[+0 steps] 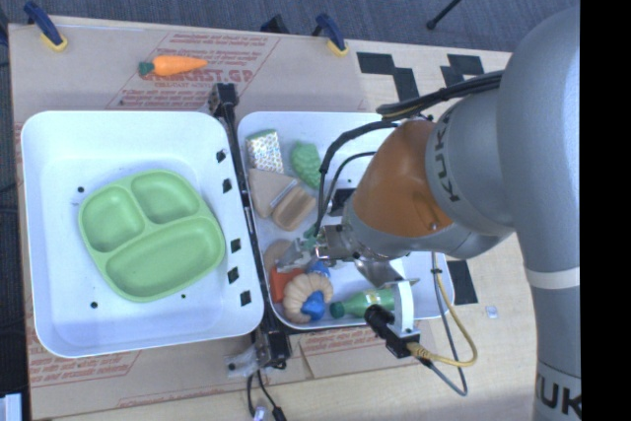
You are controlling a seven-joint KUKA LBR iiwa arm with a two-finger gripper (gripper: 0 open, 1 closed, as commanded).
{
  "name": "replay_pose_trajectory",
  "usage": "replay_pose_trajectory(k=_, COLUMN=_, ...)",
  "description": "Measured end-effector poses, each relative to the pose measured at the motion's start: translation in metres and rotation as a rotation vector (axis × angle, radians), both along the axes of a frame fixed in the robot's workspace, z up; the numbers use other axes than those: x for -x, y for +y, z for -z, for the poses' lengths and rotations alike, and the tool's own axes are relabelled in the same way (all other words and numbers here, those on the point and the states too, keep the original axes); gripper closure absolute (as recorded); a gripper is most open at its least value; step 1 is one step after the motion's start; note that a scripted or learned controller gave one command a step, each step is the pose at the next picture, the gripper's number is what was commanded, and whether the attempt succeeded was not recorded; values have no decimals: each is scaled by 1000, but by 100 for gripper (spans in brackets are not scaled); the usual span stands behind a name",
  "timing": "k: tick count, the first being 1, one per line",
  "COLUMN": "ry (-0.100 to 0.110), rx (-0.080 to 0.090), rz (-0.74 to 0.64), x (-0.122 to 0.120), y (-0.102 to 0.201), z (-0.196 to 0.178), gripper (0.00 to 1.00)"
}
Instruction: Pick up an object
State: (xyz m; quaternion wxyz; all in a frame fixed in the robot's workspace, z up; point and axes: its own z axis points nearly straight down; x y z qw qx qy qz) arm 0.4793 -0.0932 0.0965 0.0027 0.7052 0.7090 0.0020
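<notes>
You see the gripper [314, 256] low in the right bin [258, 128], beside the croissant [302, 289]; grip state unclear, probably nothing lifted yet.

Plate [153, 234] in left bin [44, 212] — carrot [173, 66] behind

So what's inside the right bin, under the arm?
The right bin holds a shiny foil packet, a green lump, tan blocks and small toys. The arm covers whatever lies in its right half.
</notes>
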Motion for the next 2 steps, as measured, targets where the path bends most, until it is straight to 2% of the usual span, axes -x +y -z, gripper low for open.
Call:
replay_pose_trajectory(k=1, ry=-3, rx=-2, rz=-8, x=-2, y=2, z=-11, gripper=100)
replay_pose_trajectory(k=2, ry=8, rx=-3, rz=-3, x=-13, y=83, z=-119, gripper=100)
